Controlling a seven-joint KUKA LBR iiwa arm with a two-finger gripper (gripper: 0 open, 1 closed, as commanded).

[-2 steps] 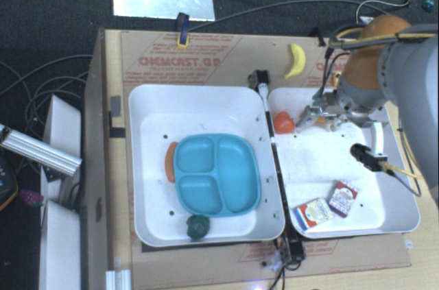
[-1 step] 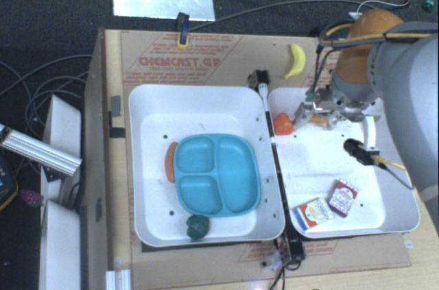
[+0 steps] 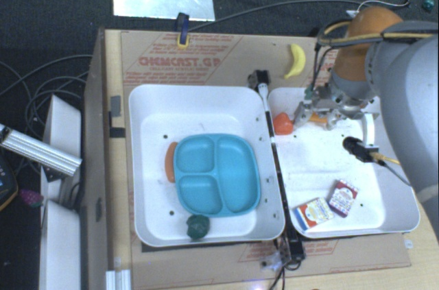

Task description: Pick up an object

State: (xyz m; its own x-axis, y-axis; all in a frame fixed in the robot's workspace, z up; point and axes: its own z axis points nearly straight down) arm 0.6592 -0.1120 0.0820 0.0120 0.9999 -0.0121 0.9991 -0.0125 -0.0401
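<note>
Where the claw is seen: the claw is held low over the far part of the right bin, at the end of the grey arm that is brought in from the right.
Claw state: whether it is open or closed cannot be told (its tip is small and partly masked by its own metal parts).
Nearest thing: a small orange piece is seen right at the claw's tip, on the floor of the right bin; whether it is touched cannot be told.
Beside it: a red-orange lump is lying near the right bin's left wall, just left of the claw and apart from it.
Near end of right bin: two small packets are laid close together, a white, red and blue one and a red one, well apart from the claw.
Left bin: the left bin is occupied by a blue divided plate, with an orange stick tucked against the plate's left edge and a dark green ball just beyond its near edge.
Desk: a banana is lying on the brown desk, outside both bins, behind the right one.
</note>
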